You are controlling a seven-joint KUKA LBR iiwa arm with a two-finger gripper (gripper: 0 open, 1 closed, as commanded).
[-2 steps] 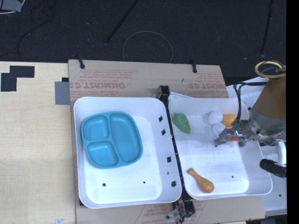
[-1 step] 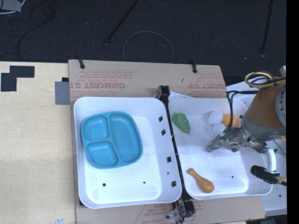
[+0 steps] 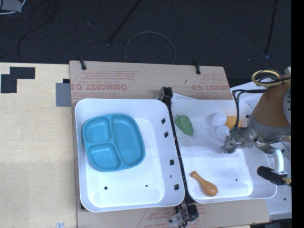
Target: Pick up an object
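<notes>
Two shallow white bins sit side by side on a cardboard sheet in the lower middle of the frame. The left bin (image 3: 123,194) holds a blue divided tray (image 3: 114,141) with three compartments, lying flat toward that bin's left half. The right bin (image 3: 223,175) holds several small things: a green leafy toy (image 3: 185,125) near its upper left, close to the black divider between the bins; an orange-brown drumstick-shaped toy (image 3: 205,184) near its lower edge, well apart from the rest; two white ball-like objects (image 3: 219,119) near the upper middle, one just below the other; and an orange object (image 3: 232,122) just right of them, partly hidden by the arm. The grey arm (image 3: 273,110) with its orange-brown band enters from the right edge of the frame, and its gripper (image 3: 231,144) hangs low over the right part of the right bin, just below and right of the lower white ball. The gripper's tip is small and dark against the bin floor, so how wide it stands cannot be told, and nothing can be made out between its tips. Black cables trail across the dark floor in the upper part of the frame.
</notes>
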